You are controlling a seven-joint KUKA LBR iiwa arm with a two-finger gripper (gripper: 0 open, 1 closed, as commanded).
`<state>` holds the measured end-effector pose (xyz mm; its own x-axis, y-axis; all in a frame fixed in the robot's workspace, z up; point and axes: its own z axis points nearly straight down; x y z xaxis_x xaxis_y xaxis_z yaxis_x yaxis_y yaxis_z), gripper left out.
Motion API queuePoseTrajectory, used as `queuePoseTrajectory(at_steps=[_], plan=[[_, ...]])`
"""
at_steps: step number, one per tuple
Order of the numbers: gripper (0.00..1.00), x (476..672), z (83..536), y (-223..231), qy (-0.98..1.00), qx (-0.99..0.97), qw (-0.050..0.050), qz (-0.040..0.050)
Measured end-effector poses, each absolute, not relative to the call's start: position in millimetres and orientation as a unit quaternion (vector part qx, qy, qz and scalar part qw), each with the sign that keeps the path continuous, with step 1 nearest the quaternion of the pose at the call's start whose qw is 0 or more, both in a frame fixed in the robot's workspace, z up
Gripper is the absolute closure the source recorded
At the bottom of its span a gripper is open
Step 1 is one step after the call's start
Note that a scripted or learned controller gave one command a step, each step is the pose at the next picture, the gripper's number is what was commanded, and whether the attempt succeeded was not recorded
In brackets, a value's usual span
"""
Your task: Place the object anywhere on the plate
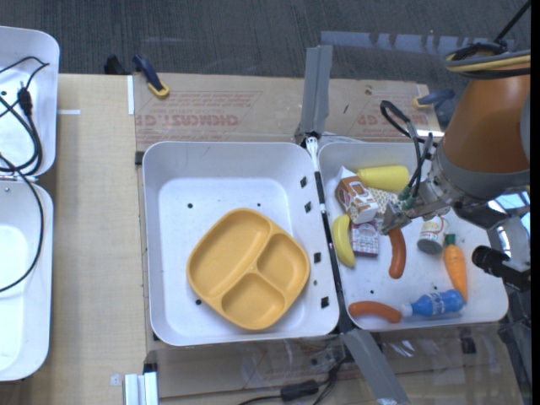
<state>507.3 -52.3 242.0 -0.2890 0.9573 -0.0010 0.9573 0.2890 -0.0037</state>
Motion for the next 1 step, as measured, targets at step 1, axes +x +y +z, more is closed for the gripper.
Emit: queuePoseTrajectory(at_steps=[1], plan=[[1.0,513.2,190.5,27.9,-0.832,-0.555,0.001,0.0015]])
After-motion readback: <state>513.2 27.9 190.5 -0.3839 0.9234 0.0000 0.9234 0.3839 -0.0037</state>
